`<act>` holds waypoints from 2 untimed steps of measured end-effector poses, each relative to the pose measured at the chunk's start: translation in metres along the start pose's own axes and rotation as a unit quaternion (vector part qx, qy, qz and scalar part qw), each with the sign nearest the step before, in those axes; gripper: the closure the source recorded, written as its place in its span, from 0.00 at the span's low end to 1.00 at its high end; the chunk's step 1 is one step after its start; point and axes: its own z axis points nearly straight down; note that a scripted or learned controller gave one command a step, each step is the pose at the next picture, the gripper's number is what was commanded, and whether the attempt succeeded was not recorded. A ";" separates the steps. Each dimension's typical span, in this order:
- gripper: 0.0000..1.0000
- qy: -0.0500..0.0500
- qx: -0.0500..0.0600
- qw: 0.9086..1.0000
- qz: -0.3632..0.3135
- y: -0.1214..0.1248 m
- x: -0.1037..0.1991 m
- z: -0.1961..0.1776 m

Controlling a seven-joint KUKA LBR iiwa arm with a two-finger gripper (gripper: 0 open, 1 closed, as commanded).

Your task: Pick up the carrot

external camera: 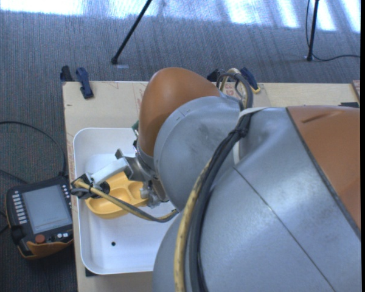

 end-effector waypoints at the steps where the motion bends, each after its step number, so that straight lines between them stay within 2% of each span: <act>1: 1.00 -0.009 -0.005 0.997 0.080 -0.015 -0.006 0.115; 2: 1.00 -0.010 -0.003 0.996 0.087 -0.011 -0.006 0.106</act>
